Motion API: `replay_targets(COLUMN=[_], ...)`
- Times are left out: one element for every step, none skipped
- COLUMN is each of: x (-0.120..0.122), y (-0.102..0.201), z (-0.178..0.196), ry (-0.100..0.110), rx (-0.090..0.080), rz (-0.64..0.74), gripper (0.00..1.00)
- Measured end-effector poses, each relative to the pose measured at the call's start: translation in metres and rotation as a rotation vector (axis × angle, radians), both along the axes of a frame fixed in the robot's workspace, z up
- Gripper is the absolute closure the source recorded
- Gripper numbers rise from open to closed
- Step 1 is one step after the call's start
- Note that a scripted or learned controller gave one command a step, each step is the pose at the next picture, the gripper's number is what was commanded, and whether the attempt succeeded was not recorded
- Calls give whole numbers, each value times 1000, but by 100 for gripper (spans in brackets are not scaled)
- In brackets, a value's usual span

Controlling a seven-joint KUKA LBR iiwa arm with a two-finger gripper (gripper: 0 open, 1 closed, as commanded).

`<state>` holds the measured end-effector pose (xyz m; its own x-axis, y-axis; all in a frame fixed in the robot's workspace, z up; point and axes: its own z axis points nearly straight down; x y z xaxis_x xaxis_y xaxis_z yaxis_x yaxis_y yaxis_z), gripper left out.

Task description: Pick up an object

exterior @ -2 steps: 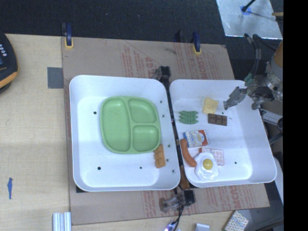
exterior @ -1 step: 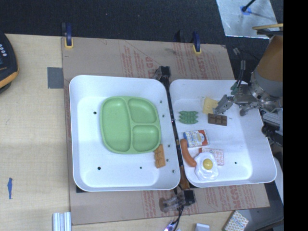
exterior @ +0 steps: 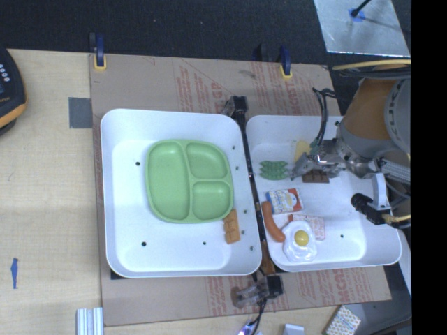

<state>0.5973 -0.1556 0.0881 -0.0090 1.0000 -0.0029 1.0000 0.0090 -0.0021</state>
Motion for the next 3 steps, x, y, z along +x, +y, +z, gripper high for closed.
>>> replay_targets(x=[63, 60, 45], y=[30, -29, 24], z=[6, 6, 34], ry=[-7, -5, 2], rx=[1, 1, 3], rz=[-1, -7, -1], gripper=[0, 0, 0])
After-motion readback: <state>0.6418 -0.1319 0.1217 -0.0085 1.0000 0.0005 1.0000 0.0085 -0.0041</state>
